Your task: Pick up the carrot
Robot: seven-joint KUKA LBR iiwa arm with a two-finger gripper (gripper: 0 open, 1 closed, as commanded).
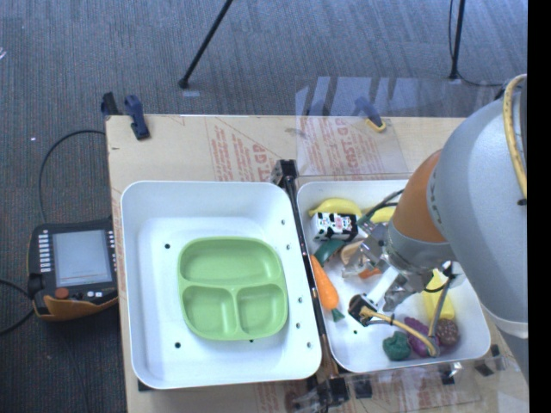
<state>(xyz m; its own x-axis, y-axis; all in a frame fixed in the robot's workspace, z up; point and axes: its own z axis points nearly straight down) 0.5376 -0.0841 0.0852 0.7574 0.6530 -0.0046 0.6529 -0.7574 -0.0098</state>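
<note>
Just inside the right bin's (355, 353) left wall lies the carrot (325, 286), jaws nearby, spread unreadable.

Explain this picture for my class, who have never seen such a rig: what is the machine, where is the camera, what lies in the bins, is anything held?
One camera looks down at a slant on two white bins. The grey arm with the orange band is a robot, reaching in from the right; its gripper hangs over the right bin. The left bin holds a green divided plate. The right bin holds toy foods, including a banana and the carrot, which lies by its left wall, apart from the gripper, not yet picked up.
</note>
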